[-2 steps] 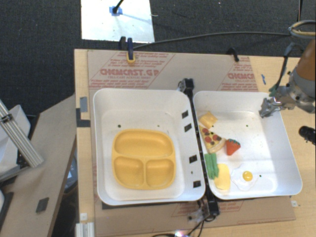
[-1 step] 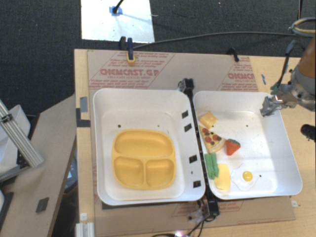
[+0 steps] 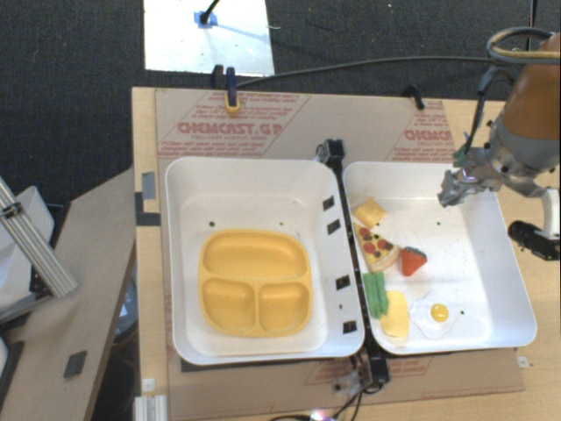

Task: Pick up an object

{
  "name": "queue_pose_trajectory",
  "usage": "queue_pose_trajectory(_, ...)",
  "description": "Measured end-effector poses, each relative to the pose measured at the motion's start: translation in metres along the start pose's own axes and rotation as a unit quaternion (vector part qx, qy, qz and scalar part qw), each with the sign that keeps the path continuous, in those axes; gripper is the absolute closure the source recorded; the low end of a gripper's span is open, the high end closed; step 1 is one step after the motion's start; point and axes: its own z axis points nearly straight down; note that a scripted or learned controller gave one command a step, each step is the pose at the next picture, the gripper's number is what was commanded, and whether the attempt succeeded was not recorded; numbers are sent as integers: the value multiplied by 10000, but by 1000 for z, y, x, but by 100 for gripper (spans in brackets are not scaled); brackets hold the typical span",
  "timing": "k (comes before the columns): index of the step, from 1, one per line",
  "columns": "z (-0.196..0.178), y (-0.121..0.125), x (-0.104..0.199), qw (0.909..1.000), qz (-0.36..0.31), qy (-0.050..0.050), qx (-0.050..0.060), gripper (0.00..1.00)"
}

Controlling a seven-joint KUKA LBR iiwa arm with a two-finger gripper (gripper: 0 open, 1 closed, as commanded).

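The right bin [image 3: 491, 261] holds toy food: a yellow cheese wedge [image 3: 370, 212], a pizza slice [image 3: 377, 247], a red strawberry [image 3: 413, 260], a green vegetable [image 3: 376, 294], a pale yellow piece [image 3: 395, 314] and a fried egg [image 3: 436, 315]. My gripper [image 3: 454, 188] hangs over the bin's far right part, well right of the cheese and above the strawberry. I see nothing between its fingers.
The left bin [image 3: 188, 191] holds a yellow divided plate [image 3: 256, 281]. A black divider with clips [image 3: 342, 235] joins the two bins. A blue-and-yellow clamp [image 3: 230, 90] sits at the bench's back edge. A cable runs across the far bench.
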Motion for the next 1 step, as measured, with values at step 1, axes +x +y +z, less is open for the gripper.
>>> queue_pose_trajectory(1, -9, -3, 51, 10000, 2, -1, 0, 100)
